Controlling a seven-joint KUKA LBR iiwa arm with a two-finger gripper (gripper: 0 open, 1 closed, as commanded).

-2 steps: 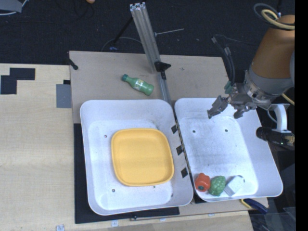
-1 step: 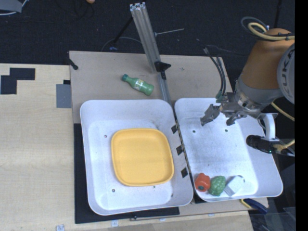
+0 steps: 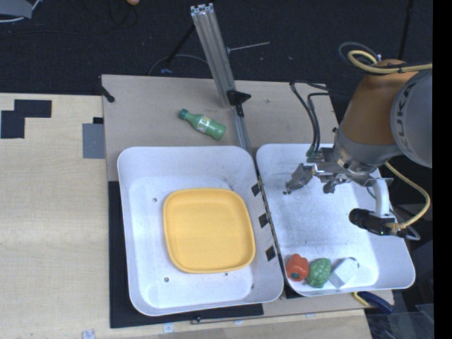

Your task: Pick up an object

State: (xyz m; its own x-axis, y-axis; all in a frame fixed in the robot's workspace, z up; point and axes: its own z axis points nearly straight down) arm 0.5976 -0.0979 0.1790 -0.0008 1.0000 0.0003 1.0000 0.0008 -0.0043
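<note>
Red pepper [image 3: 297, 267], green vegetable [image 3: 319, 272] and white block [image 3: 342, 272] at right bin's [image 3: 395, 277] near edge; pincer [image 3: 311, 178] above far end, spread, pinching nothing.

On my bench I count two white bins: the left bin [image 3: 134, 189] and the right bin [image 3: 395, 260]. There is one yellow plate [image 3: 208, 229], one green bottle [image 3: 203, 123], one red pepper [image 3: 297, 267], one green vegetable [image 3: 319, 272], and one small white block [image 3: 342, 273].

Off-bin items on the bench

Green bottle [image 3: 203, 123] lying on its side, far of the left bin; slanted aluminium rail [image 3: 215, 50] just right of it.
</note>
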